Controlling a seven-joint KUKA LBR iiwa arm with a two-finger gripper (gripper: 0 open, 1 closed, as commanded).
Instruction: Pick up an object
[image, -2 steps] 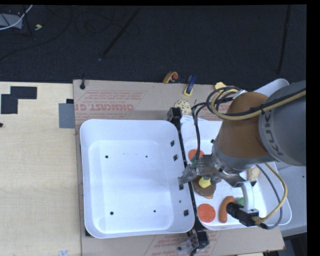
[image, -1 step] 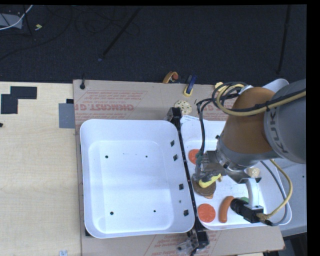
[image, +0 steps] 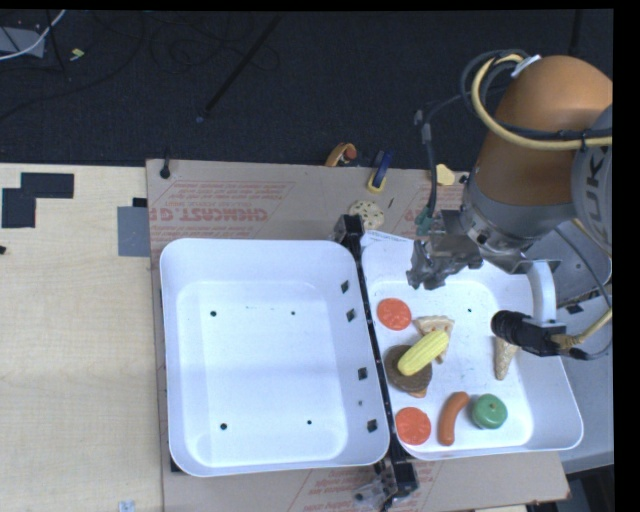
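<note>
The dark metal gripper (image: 432, 272) hangs over the far end of the right shallow white plastic bin (image: 530, 405); its fingers point down with nothing between them; I cannot tell if they are apart or together.

Small toy foods lie in that bin; a flat round orange-red slice (image: 394, 314) sits just below the gripper; a bumpy yellow corn cob (image: 424, 350) rests on a round brown patty (image: 410, 372); a pale bread piece (image: 434, 324) touches the corn; another orange-red round slice (image: 412, 425) lies near the front; beside it are a smooth orange sausage (image: 451, 416) and a shiny green ball (image: 489, 411); a pale cone (image: 503, 357) lies at the right.

The left smooth white bin (image: 185, 300) sits beside it; the brown cardboard sheet (image: 250, 200) under both has red print, too upside down and small to read.
</note>
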